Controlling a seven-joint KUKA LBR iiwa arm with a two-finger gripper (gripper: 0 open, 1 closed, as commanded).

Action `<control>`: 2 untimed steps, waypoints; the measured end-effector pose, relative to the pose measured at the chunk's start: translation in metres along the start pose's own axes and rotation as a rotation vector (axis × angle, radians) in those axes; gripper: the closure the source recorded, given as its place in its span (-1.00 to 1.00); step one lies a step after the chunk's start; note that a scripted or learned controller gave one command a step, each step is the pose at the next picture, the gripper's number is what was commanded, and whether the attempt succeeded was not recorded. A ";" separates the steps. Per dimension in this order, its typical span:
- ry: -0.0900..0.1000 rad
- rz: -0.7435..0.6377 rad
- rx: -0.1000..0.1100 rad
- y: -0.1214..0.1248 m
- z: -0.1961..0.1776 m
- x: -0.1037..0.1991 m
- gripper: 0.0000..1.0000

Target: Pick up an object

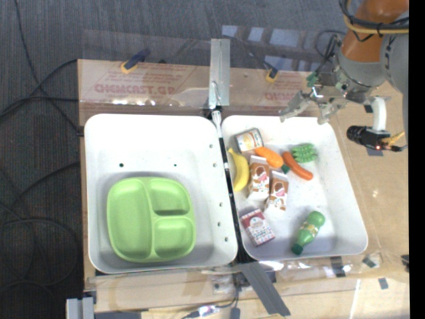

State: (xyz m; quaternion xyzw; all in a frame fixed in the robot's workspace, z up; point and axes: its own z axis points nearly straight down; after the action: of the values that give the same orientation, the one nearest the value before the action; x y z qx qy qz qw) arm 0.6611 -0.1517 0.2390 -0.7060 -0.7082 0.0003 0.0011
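Note:
My gripper (307,111) hangs above the back edge of the right bin (345,178), its two fingers spread apart and open with nothing between them. Below it in that bin lie a small can (248,140), a banana (240,171), two carrots (269,156) (297,166), a green broccoli piece (303,152), two small cartons (258,176) (278,193), a red and white packet (257,226) and a green bottle (309,230).
The left bin (146,138) holds a green divided plate (151,218). A metal post (219,72) stands behind the seam between the bins. Cardboard with clamps runs along the back. Cables lie on the carpet at the left.

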 end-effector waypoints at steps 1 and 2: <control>-0.001 -0.041 -0.001 -0.027 0.146 0.031 -1.00; 0.002 -0.042 0.000 -0.027 0.138 0.032 1.00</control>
State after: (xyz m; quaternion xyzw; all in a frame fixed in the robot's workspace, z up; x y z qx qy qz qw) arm 0.6337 -0.1198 0.1014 -0.6910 -0.7229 -0.0005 0.0018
